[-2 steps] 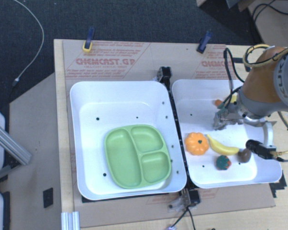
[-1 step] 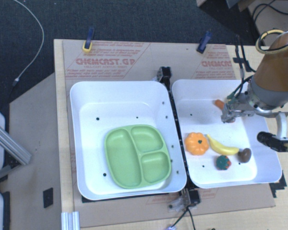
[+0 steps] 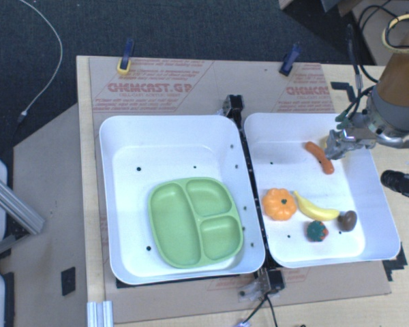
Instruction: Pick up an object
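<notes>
From my seat I see the camera view looking down on two white bins. The left bin [image 3: 116,148] holds a green tray [image 3: 194,220] with three compartments, lying toward its near side. The right bin [image 3: 368,244] carries the small things: a carrot [image 3: 319,157] toward the far side, tilted, and nearer me a pumpkin [image 3: 280,204], a banana [image 3: 316,210] just right of it, a brown ball [image 3: 347,219] at the banana's right tip, and a teal ball [image 3: 317,231] just below the banana.

The arm comes in from the right, and the gripper [image 3: 341,144] sits just right of the carrot's far end — close to it, perhaps touching. Whether it is spread or pressed together I cannot tell — it is too small and blurred.
</notes>
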You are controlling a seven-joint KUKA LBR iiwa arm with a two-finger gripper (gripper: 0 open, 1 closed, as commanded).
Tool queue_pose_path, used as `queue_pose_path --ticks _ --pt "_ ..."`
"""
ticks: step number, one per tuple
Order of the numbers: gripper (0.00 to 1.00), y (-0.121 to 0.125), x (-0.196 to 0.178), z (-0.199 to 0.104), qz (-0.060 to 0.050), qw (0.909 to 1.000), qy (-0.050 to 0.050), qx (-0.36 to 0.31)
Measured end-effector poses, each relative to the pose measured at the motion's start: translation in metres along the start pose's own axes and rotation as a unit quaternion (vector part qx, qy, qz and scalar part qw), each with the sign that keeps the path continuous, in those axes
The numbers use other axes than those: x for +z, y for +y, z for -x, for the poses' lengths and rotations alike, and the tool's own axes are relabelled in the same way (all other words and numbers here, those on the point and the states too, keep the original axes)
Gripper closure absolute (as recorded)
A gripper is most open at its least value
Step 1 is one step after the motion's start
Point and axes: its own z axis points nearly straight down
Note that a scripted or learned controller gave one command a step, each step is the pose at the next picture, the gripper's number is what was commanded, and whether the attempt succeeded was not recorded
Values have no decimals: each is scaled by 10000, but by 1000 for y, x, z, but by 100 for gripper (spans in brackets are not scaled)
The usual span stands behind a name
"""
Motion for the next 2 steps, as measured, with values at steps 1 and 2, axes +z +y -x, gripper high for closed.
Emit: queue_pose_path --ticks 1,2 --pt "100 2 -32 0 -11 10000 0 3" --pt "100 15 -38 -55 -26 10000 11 -22"
